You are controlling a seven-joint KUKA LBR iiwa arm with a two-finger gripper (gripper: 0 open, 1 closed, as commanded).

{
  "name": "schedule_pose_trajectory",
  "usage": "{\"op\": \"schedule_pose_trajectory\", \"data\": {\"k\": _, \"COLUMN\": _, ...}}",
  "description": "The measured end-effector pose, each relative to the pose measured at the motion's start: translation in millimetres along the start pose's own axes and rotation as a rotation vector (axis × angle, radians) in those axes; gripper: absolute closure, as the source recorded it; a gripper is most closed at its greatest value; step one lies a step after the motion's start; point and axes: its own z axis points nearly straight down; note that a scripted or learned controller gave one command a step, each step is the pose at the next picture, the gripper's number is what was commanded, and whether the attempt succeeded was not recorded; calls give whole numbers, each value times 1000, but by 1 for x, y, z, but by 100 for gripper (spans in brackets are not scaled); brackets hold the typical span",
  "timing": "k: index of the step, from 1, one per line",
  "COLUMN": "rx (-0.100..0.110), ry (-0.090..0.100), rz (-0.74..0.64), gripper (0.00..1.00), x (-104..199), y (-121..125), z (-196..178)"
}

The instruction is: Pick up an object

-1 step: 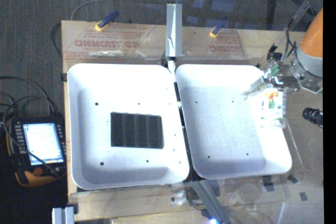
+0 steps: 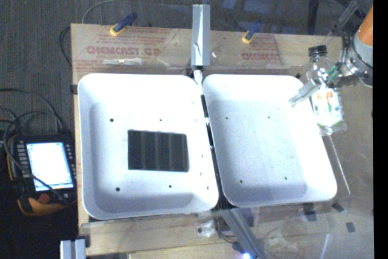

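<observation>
- So the thing to pick looks like a small clear packet (image 2: 328, 107) with white, orange and green print on it. It's crinkly, see-through plastic, as far as we can make out.
- It sits at about 3 o'clock in our view, right over the right-hand rim of the right bin (image 2: 273, 185), hanging just under the tool (image 2: 319, 83).
- The tool looks clamped on the top of that packet, with the packet dangling below the fingers. It's small and a bit blurry there, so we're going by the packet hanging off it.
- A thin light-coloured strip pokes out from the tool toward 8 o'clock, over the bin's top right corner. We can't tell what it is.
- In the left bin (image 2: 103, 148) we've got one dark rectangular ribbed pad (image 2: 157, 150) lying flat, roughly in the middle of the floor.
- Both bins sit side by side, touching along the centre, on the brown worktop (image 2: 97, 51).
- Off at 9 o'clock, a handheld pendant (image 2: 42, 167) with a lit screen lies on the floor.
</observation>
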Motion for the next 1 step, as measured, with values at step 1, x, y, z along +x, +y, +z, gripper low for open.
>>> {"op": "schedule_pose_trajectory", "data": {"k": 1, "rx": -11, "ry": 8, "rz": -32, "gripper": 0, "x": 9, "y": 6, "z": 162}}
